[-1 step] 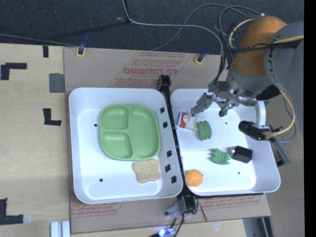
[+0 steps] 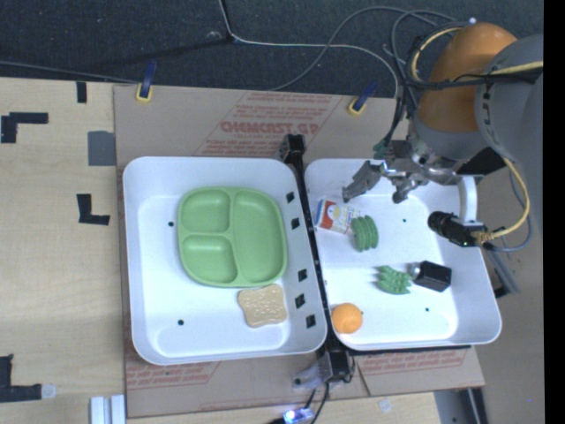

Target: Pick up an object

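— Carton [image 2: 334, 216], that's my bet for the pick. It lies flat in the right bin [image 2: 441, 321], hard by the wall the two bins share.

— Take me across from the left first.

— Left bin [image 2: 159, 325]: a green divided plate [image 2: 231, 237] sits square in the middle, nothing in its sections. Toast [image 2: 262, 305] lies just off its lower right corner, on the bin floor. Both are flat and low, poor things for two fingers to pinch, which may be why the arm is over the other bin.

— And over the wall?

— Carton up top, an orange [image 2: 347, 318] down in the near left corner, well apart from it. Round things tend to settle against a wall like that. Right beside the carton, almost touching, is a ridged green gherkin [image 2: 365, 233].

— Where's the gripper?

— Gripper [image 2: 380, 189] hangs just above and right of the carton and gherkin, fingers spread wide, nothing between them. Spread like that it looks set for a descent, not a carry.

— Further right?

— A leafy green piece [image 2: 395, 280], and a black block [image 2: 433, 276] touching or nearly touching it.

— Risk?

— Carton and gherkin sit so close that one finger could come down on the wrong one, and the wall crowds the carton's left side.
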Robot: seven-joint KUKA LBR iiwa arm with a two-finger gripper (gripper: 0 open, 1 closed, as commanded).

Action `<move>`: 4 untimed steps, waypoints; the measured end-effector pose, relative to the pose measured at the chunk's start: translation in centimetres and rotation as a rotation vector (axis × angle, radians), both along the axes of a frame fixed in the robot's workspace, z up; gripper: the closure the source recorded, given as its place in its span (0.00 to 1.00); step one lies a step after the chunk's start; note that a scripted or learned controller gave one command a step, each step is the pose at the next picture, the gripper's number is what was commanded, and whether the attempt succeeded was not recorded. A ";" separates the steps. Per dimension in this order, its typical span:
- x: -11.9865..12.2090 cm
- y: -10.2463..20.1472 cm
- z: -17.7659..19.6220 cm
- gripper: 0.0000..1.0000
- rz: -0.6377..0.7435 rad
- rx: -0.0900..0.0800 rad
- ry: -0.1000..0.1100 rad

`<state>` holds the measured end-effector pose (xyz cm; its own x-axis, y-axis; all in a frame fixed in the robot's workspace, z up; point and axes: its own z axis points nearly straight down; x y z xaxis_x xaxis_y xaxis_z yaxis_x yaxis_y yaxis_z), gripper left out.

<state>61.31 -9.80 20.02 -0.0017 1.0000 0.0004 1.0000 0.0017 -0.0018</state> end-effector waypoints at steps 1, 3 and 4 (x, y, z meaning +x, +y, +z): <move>-0.2 -0.5 -6.3 0.00 -0.001 -0.001 0.005; -0.3 -0.4 -10.4 1.00 0.001 -0.002 0.000; -1.1 -0.1 -4.8 1.00 0.000 0.000 -0.003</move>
<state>60.18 -9.92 15.24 -0.0014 1.0000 0.0003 1.0000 0.0014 0.0015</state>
